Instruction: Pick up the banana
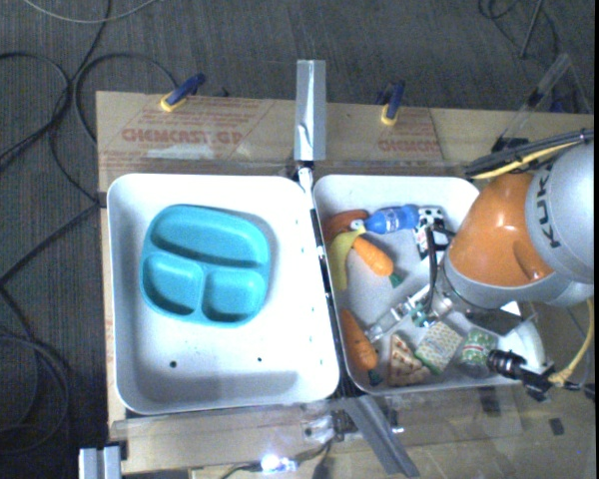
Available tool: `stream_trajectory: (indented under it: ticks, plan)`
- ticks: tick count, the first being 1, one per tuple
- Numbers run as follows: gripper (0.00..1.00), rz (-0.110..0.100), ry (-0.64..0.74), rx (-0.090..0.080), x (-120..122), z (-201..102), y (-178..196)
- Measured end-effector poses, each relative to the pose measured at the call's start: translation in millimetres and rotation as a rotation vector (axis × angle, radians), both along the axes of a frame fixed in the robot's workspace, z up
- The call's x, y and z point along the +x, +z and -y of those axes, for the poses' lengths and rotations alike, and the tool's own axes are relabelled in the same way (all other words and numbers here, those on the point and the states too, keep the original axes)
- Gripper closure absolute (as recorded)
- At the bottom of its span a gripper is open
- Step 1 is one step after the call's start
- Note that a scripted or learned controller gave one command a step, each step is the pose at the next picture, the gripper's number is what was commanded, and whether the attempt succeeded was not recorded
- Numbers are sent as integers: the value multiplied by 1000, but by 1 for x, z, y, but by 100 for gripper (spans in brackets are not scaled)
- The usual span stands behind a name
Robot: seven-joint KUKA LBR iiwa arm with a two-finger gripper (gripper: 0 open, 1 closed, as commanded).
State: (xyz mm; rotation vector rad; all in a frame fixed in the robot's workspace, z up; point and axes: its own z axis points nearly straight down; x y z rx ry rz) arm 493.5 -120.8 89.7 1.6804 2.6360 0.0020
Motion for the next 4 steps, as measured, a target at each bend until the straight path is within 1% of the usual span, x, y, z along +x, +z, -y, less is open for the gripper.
stream_trajectory:
  ticks: [1,2,3,4]
  plan:
    - [0,-3,514,-2,-5,44,0]
    - [0,-14,98,6,16,101,30]
    - [0,-2,2,5,8,-15,0]
    - [0,7,57,-1,-3,-12,1]
